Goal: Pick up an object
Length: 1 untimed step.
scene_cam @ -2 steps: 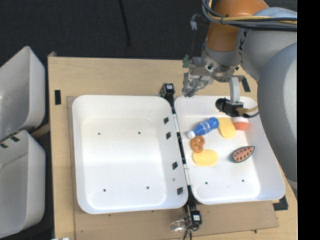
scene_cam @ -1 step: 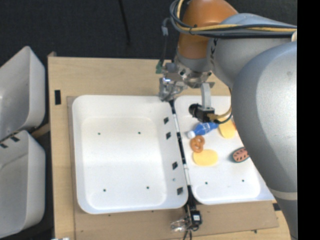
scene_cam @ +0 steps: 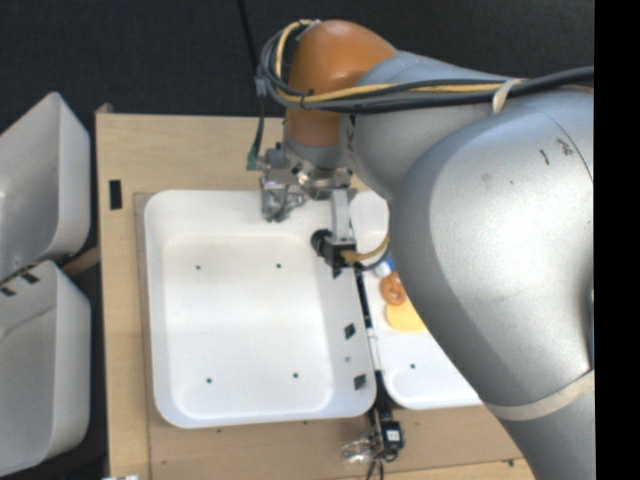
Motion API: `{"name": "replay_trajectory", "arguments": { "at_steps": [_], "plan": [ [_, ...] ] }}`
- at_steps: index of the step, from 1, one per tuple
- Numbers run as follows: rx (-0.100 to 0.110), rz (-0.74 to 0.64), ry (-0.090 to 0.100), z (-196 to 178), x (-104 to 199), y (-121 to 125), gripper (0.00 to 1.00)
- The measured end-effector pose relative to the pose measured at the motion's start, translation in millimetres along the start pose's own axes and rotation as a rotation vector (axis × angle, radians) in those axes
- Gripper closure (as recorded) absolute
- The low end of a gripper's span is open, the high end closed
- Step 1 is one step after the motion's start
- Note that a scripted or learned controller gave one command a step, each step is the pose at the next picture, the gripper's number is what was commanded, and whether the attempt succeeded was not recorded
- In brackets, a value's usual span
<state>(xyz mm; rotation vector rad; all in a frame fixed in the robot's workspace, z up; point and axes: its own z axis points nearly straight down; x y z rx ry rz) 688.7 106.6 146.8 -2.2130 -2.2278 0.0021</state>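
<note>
While I watch from the remote station, I log the bench from its near edge back. Item: two shallow white bins side by side, counted two. The left bin [scene_cam: 250,328] shows a bare floor with four small dark marks. The right bin [scene_cam: 425,388] lies mostly under the grey arm [scene_cam: 500,258]; in the part I can see, an orange, rounded object [scene_cam: 393,288] sits just beside a yellow object [scene_cam: 405,317], with a sliver of something blue at the arm's edge, too small to name. So I count two clear candidates for picking, possibly a third. Item: one gripper [scene_cam: 280,203], hanging at the far rim of the left bin, well apart from those objects; whether it is released or clenched I cannot tell at this slant, and I see nothing carried in it. Farther back, the orange band [scene_cam: 330,63]. My judgement: nothing is picked yet; the approach, grasp and lift all remain.
</note>
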Motion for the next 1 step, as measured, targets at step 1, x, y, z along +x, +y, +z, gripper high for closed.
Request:
{"name": "replay_trajectory", "arguments": {
  "at_steps": [1],
  "plan": [
    [0.005,0.001,0.0,20.5,49.7,-81.2,1.0]
  ]
}}
